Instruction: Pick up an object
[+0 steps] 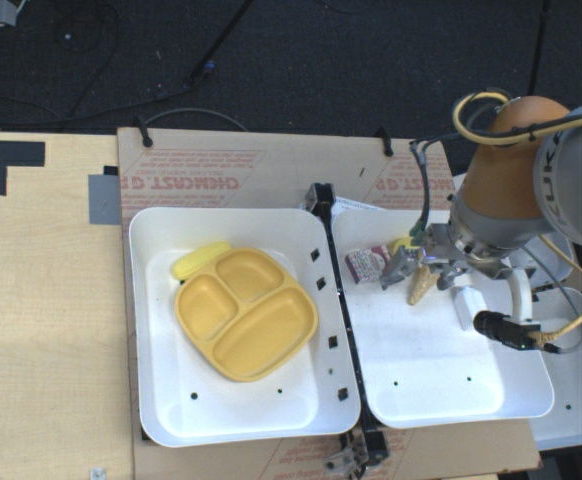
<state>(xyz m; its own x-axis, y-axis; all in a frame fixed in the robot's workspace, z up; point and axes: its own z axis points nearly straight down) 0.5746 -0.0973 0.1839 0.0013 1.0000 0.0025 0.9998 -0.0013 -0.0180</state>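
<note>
Two white bins (161, 268) sit on cardboard (221, 173) over pale wood (41, 318)

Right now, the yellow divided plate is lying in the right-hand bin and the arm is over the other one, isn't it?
Not quite. The camera view shows the yellow divided plate lying in the left-hand bin, not the right. The arm is indeed over the other one, the right-hand bin, with its gripper low near that bin's far end, beside a small reddish packet.
</note>
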